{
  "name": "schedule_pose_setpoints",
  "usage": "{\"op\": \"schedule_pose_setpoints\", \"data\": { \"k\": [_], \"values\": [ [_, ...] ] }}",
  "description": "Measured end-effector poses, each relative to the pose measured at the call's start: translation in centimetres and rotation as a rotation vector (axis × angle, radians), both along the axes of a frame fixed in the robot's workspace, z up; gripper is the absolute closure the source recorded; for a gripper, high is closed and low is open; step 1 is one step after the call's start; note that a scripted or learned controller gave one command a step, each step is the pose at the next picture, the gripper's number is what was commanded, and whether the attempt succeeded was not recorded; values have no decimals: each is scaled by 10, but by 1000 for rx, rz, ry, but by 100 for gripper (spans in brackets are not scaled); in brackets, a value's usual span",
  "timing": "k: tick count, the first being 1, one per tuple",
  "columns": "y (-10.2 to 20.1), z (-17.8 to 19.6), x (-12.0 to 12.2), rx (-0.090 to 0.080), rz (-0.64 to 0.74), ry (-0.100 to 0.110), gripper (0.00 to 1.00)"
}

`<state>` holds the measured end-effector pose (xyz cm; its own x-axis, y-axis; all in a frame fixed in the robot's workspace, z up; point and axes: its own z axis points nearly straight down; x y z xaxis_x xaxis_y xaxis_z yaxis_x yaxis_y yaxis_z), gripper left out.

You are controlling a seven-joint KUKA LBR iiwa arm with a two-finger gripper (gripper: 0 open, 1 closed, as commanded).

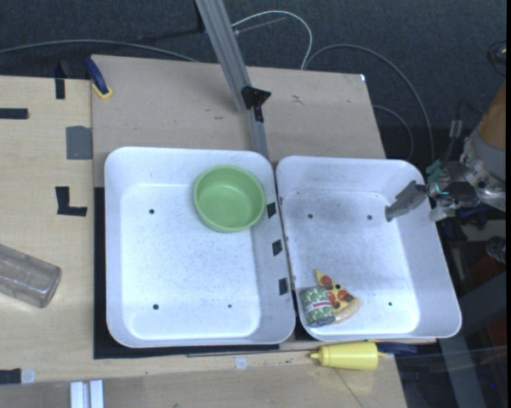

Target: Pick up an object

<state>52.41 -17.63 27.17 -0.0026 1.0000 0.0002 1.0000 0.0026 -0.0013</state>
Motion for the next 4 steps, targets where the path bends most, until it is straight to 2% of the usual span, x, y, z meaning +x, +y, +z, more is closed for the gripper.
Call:
{"op": "schedule_pose_setpoints", "data": {
  "k": [1, 2, 4],
  "values": [
    [0, 0, 0, 0, 0, 0, 0],
    [8, -60, 4, 1, -1, 6, 0],
    [4, -172, -16, 1, -2, 7, 0]
  ]
}}
